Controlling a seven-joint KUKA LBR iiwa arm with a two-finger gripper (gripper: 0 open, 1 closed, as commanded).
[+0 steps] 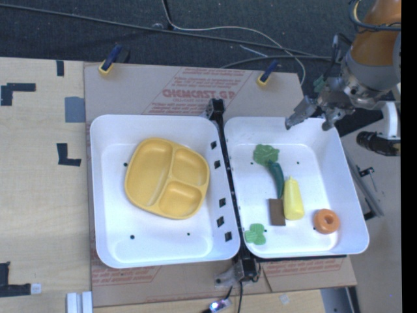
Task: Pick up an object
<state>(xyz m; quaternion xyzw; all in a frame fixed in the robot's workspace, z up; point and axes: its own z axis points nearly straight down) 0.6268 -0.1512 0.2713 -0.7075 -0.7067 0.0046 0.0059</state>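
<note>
My gripper (309, 119) hangs over the far rim of the right bin (352, 194), its two fingers spread open with nothing between them. Below it in that bin lie a green broccoli-like piece with a dark stem (268, 160), a yellow corn-shaped piece (293, 199), a brown block (276, 212), an orange ring (326, 221) and a small green piece (255, 234). All of them rest on the bin floor, well apart from the fingers.
The left bin (107, 194) holds a yellow divided plate (167, 177). A black divider (225, 175) runs between the bins. Cables (195, 28) cross the dark floor behind, and clamps (109, 60) pin the cardboard base.
</note>
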